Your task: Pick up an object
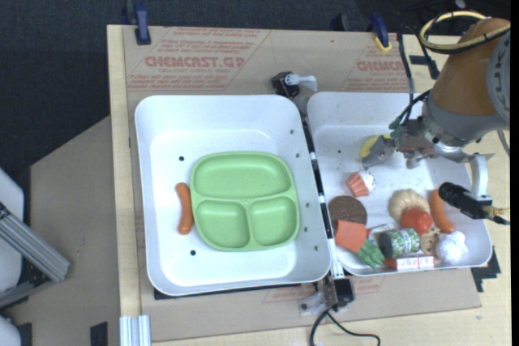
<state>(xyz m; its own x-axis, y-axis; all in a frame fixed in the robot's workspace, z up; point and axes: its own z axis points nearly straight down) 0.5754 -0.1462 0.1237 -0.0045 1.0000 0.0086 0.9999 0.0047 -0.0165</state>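
My gripper [399, 151] hangs over the upper middle of the right bin [340, 113], on the grey arm with the orange band that comes in from the right. Just to its left lies a small yellow piece [371, 146], close to or touching the gripper; nothing shows as held. Below it lies a small orange and white piece [361, 183]. Further down are a brown round cookie [347, 210], a red-orange block [351, 236], a bread roll [405, 200], a red tomato [416, 220] and a carrot [442, 212].
A green leafy piece [371, 254], a small can [401, 241] and a white bulb [452, 247] crowd the right bin's front edge. The left bin [154, 134] holds a green compartment tray [244, 200] and an orange sausage [185, 207] beside it.
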